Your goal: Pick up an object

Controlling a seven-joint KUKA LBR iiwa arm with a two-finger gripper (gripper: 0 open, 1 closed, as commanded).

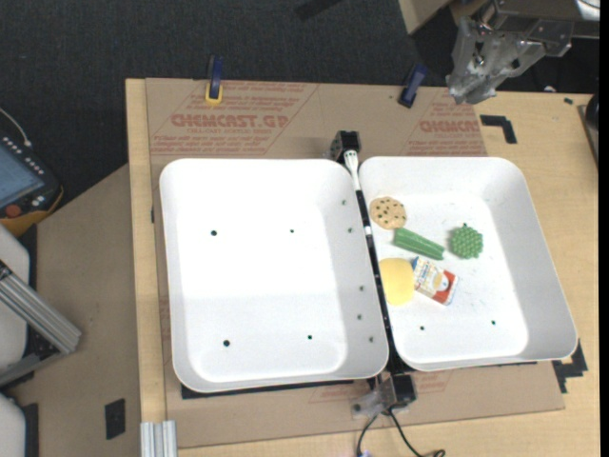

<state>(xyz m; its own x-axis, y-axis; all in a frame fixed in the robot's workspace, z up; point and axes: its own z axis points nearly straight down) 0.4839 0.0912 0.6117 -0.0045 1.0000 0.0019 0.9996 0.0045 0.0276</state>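
The right bin point(514, 255) holds a round tan cookie point(387, 211), a green bar point(418, 244), a green bumpy ball point(465, 241), a yellow round piece point(397, 281) and a small red and white carton point(435, 283). They lie close together in the bin's left half. My gripper point(469, 86) hangs high above the bench behind the right bin's far edge, well clear of all the objects. Nothing shows between its tips.
The left bin point(257, 274) lies beside the right one, joined along a black hinge strip point(366, 246). Two clamps point(215, 82) point(413, 84) hold the cardboard sheet at the far edge. A grey rail point(38, 312) stands at the left.
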